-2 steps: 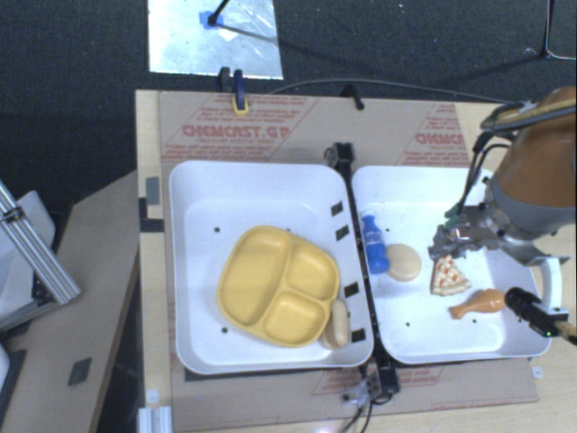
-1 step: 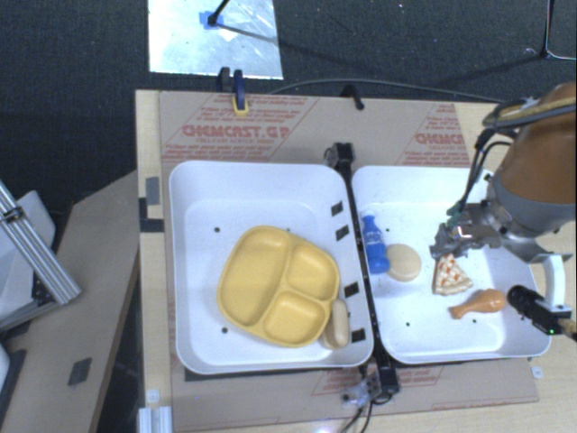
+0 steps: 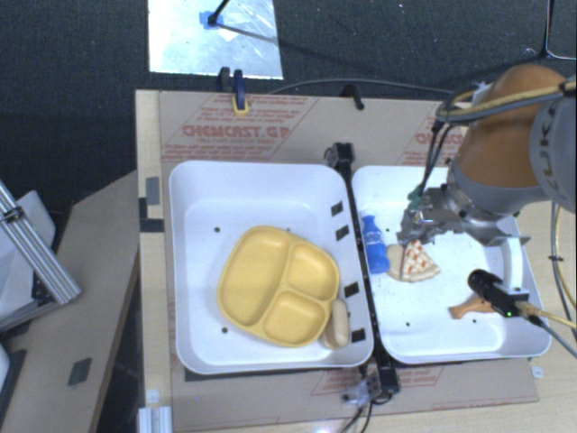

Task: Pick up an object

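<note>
My grey arm with its orange band [image 3: 514,120] reaches in from the right, my two-finger gripper [image 3: 417,233] lowered.

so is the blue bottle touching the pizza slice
Apart. The camera view shows a strip of white bin floor between the blue bottle, lying along the right bin's left wall, and the pizza slice.

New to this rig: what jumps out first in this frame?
The big yellow three-compartment plastic tray in the left white bin stands out first, with a small beige rounded object at its lower right edge. Next comes the grey arm's orange band at the right, its gripper low over the right white bin, just above a patterned pizza-slice toy. A blue plastic bottle lies beside that slice, along the divider.
</note>
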`<state>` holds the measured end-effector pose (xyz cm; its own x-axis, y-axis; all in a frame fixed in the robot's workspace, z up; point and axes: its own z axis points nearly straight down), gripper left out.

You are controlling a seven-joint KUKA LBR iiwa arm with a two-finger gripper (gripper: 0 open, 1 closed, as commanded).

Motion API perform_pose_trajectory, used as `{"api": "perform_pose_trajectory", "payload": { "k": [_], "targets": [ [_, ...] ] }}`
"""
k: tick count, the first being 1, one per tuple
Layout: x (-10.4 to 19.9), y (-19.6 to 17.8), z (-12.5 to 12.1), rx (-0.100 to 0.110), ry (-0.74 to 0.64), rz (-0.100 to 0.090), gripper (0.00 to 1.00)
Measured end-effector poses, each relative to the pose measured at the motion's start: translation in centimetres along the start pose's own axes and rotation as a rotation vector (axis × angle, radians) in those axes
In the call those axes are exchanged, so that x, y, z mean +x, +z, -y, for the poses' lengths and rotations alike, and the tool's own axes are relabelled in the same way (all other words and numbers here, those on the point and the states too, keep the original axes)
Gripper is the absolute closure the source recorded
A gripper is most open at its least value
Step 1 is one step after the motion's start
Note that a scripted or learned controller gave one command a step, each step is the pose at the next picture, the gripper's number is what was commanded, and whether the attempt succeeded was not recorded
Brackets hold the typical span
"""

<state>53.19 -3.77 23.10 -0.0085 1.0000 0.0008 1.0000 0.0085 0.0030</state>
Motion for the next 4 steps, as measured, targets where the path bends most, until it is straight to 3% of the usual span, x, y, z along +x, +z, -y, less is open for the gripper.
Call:
{"api": "perform_pose_trajectory", "payload": {
  "k": [3, 4],
  "targets": [
    [13.6, -0.3, -10.6, -0.002, -0.001, -0.002, 1.0],
    [14.4, 1.3, -13.3, -0.001, 0.001, 0.001, 1.0]
  ]
}}
